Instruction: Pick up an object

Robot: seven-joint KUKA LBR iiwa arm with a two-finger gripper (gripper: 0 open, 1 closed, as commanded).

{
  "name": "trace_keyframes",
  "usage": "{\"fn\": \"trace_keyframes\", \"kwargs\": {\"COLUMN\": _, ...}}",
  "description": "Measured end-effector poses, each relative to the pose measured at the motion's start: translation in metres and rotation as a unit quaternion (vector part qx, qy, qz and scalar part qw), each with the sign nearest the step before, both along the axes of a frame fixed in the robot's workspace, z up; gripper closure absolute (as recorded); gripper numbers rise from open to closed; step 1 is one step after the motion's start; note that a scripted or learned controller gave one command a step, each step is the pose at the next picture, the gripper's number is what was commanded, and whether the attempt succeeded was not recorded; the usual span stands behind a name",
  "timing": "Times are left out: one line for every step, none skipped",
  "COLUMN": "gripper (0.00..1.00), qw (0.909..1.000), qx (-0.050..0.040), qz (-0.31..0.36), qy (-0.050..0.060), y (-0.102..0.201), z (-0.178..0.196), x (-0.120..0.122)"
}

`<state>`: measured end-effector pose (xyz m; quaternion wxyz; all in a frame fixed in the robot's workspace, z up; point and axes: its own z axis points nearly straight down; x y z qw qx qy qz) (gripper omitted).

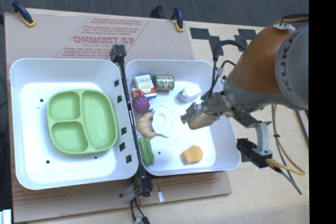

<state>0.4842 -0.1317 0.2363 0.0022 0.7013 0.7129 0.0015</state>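
A: Nearest us, yellow ridged corn-like toy (192, 154) lies loose in the white right bin (227, 161), w/ green pepper-ish piece (146, 150) at the divider.

B: And the claw (192, 115)?

A: Low over bin's right side, tan object (202, 120) at its tips. Pinched or just underneath? Can't tell. Prob. angled in for a sideways grab.

B: Left bin?

A: Green three-compartment plate (82, 120), parked apart.

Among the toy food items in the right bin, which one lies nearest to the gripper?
The yellow corn piece, alone near the right bin's front edge, just below the gripper; the other foods cluster along the far-left side.
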Motion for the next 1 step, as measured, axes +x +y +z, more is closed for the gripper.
{"fn": "trace_keyframes", "kwargs": {"gripper": 1.00, "qw": 1.0000, "qx": -0.0004, "qz": 0.003, "qy": -0.001, "y": 0.0001, "z": 0.0103, "x": 0.0012}}
